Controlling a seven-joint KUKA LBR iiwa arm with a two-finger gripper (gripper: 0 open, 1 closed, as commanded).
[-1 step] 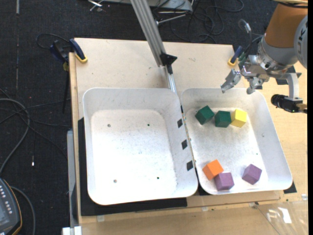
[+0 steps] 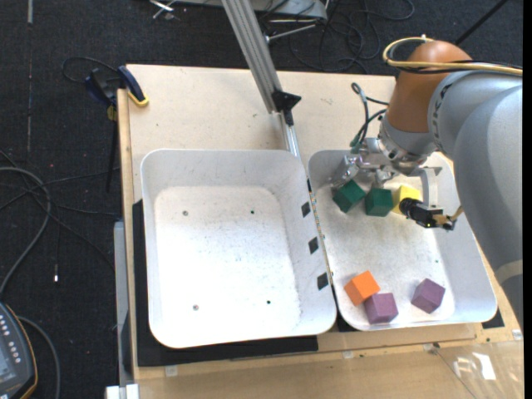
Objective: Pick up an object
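Note:
My gripper (image 2: 364, 174) hangs low over the far end of the right bin (image 2: 465, 256), reaching in from the right. Directly under it, toward the front, lie two dark green blocks, one (image 2: 349, 196) to the left and one (image 2: 379, 201) to the right, close together. A yellow block (image 2: 409, 194) sits just right of them, partly hidden by the gripper's body. Near the bin's front edge are an orange block (image 2: 362, 286) and two purple blocks, one (image 2: 381, 307) touching the orange one and one (image 2: 428, 294) further right.
The left bin (image 2: 166, 181) sits beside the right one, their rims meeting along a ridge (image 2: 312, 223). A metal rail (image 2: 253, 44) slants across the back of the bench. A blue-and-yellow clamp (image 2: 125, 86) lies at the bench's back left corner.

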